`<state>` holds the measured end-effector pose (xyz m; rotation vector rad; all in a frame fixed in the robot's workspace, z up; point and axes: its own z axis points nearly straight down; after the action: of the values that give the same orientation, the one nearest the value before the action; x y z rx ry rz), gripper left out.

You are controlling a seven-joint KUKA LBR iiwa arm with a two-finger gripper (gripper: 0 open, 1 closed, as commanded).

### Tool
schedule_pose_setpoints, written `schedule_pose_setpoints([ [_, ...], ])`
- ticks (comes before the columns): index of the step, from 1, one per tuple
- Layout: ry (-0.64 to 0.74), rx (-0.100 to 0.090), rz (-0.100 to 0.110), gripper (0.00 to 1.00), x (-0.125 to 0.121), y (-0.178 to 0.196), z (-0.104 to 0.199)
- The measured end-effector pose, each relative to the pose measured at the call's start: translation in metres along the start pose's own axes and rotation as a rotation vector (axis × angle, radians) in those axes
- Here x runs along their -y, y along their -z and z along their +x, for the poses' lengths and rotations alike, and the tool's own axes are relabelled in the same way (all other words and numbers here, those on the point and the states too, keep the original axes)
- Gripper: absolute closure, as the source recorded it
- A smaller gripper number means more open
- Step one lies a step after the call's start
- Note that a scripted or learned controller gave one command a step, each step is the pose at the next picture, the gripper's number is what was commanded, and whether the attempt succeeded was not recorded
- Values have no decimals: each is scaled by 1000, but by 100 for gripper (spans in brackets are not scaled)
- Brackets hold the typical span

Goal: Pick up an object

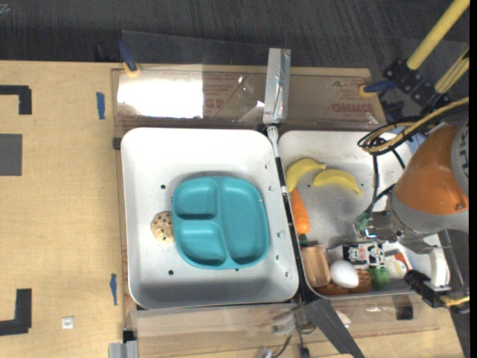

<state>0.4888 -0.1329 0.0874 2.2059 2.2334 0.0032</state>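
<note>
- Gripper (370, 253) hung low at about 5 o'clock of the right bin (328, 144), over a tight cluster of toy food; could not tell its state, the wrist housing hiding that part.
- Nearest candidate for the pick: a white egg (344, 274), smooth and rounded, lying just beside a tan block (315, 265) and a green piece (380, 276).
- Judged risk: smooth, curved egg likely to squirt sideways out of a pinch; crowding could wedge a neighbour in or knock pieces against the bin wall.
- Judged risk: closeness to the near rim could make a descent strike the bin edge rather than the object.
- Further off, two yellow bananas (322, 174) at 12 o'clock of that bin, curved and glossy; an orange carrot (299, 213) at 9 o'clock, tapered, lying along the divider.
- In the left bin (141, 155), a teal divided plate (221, 221) at centre, hard-looking and matte, three compartments; a speckled cookie (162, 227) touching its 9 o'clock edge.
- Loose cables (387, 136) draped near the arm, a possible snag.
</note>
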Motion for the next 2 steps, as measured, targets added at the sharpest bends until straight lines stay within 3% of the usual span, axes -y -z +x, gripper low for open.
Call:
schedule_pose_setpoints([
  [1, 206, 0, -3, 100, -46, 99, 55],
  [2, 27, 1, 0, 100, -44, 145, 15],
])
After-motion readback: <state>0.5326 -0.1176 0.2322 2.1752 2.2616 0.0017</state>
